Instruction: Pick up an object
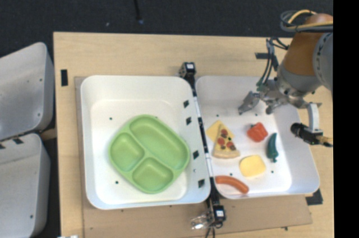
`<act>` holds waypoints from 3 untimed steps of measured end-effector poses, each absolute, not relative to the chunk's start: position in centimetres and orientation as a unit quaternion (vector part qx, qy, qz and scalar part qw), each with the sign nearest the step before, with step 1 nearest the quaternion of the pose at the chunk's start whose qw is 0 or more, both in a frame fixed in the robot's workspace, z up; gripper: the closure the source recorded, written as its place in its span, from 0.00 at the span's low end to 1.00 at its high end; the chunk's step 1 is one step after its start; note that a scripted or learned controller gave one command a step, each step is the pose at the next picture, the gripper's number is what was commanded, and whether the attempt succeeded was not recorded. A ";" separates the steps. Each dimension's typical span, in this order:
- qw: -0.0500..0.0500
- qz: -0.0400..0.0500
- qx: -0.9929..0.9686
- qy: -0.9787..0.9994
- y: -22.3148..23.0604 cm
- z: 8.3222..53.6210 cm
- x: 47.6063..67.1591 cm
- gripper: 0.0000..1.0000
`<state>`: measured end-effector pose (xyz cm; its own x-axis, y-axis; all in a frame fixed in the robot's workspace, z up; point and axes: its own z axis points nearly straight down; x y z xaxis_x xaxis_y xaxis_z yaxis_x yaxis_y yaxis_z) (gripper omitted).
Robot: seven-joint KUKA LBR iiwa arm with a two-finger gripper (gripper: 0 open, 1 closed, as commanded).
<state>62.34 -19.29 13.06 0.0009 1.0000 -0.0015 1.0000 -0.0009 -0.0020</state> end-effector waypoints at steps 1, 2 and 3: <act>-0.002 -0.001 -0.708 -0.707 -19.4 14.5 62.5 1.00; -0.003 -0.002 -0.707 -0.708 -19.1 20.5 61.9 1.00; -0.003 -0.002 -0.706 -0.708 -19.1 25.0 62.3 1.00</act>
